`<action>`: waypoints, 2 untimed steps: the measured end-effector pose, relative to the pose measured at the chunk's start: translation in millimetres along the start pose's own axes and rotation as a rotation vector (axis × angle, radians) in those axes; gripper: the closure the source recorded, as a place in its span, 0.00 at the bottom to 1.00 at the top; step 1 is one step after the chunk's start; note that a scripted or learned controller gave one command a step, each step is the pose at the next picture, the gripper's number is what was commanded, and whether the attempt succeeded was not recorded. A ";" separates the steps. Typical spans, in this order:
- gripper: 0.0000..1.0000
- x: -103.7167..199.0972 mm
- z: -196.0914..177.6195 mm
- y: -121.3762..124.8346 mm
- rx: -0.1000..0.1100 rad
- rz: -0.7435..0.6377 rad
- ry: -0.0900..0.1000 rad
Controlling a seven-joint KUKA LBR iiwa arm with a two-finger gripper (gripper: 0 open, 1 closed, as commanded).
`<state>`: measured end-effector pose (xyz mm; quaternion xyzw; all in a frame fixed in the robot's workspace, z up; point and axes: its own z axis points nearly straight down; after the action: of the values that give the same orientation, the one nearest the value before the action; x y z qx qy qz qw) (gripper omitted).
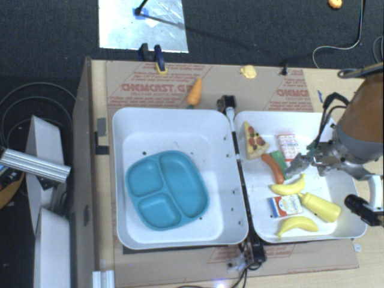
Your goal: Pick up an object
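Hot dog lies in the right bin, w/ pizza slice up-left and a banana just below. Gripper sits just right of the hot dog's lower end, above that banana; can't tell its finger state. 2nd banana, yellow bottle nearer the front. Left bin has a blue tray.

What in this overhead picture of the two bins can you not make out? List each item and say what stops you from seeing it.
1. Gripper, camera view: blurred and small, so its finger state is unclear, as is whether it touches the hot dog or upper banana.
2. Arm: cut off by the right edge.
3. Red-and-white packet and small carton: print too small to read.
4. Mustard bottle: label not discernible.
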<state>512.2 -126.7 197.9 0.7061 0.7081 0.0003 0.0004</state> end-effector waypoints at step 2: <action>0.00 39.6 112.4 97.1 -0.007 -0.004 -0.001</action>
<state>609.2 -86.8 85.6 0.7048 0.7094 0.0024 0.0033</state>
